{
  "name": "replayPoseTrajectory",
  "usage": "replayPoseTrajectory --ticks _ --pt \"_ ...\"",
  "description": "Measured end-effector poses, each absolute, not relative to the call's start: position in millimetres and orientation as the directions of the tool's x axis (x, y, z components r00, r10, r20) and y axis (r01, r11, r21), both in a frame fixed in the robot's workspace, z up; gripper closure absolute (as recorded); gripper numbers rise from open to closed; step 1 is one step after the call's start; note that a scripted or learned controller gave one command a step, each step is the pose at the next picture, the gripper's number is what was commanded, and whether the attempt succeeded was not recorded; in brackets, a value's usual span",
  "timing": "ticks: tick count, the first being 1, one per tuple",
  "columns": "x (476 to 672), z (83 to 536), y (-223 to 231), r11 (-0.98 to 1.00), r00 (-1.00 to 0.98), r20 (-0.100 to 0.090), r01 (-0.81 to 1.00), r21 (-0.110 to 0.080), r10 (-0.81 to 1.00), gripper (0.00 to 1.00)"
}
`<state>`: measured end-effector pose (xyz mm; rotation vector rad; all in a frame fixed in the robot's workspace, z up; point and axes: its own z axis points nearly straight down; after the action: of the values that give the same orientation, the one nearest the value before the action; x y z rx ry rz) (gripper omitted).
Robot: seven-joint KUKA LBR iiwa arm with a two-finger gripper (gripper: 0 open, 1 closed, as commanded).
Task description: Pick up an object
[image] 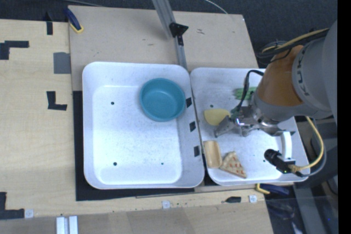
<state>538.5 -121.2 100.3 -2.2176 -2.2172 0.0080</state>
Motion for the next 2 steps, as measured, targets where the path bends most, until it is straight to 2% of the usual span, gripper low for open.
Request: replayPoseTrajectory --ticks 1,2 --pt "539.1 90 -121 0.001 -0.001 -0.001 1.000 0.000 1.000 0.00" --pt "539.9 101 -123 0.001 -0.001 -0.005 1.000 0.005 1.000 1.00"
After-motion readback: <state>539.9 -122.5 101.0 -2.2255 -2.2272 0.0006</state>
